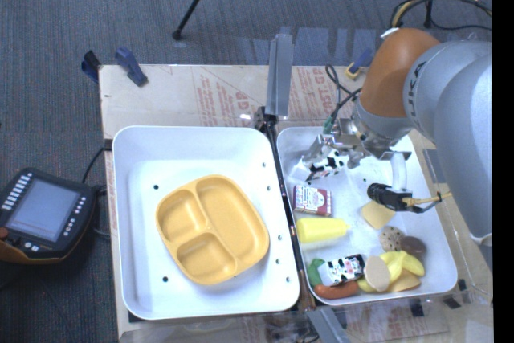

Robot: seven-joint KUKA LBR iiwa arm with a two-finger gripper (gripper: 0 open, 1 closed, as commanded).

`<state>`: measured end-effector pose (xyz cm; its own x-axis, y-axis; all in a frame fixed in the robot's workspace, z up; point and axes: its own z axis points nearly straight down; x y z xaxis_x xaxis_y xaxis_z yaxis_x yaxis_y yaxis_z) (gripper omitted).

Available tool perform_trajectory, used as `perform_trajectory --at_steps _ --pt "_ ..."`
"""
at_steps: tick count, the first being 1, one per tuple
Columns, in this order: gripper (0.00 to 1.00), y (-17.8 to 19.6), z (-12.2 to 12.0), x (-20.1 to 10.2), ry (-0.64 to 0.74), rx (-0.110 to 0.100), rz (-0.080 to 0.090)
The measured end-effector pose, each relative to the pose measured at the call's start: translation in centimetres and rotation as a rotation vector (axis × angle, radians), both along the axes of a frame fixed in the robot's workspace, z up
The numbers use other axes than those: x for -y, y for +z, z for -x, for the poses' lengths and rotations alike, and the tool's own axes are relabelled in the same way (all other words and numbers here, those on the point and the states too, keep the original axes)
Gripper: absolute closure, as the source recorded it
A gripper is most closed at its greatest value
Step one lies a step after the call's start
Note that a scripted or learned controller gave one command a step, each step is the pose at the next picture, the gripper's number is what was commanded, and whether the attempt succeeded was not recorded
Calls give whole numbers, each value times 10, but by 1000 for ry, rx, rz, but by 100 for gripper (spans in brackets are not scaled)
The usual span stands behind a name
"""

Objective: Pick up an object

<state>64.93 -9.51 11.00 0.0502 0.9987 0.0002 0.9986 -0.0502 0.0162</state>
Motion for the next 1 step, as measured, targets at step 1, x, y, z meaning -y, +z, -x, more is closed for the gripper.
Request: perform_trajectory --at_steps 1 --pt "100 10 -1 5 -3 1 7"
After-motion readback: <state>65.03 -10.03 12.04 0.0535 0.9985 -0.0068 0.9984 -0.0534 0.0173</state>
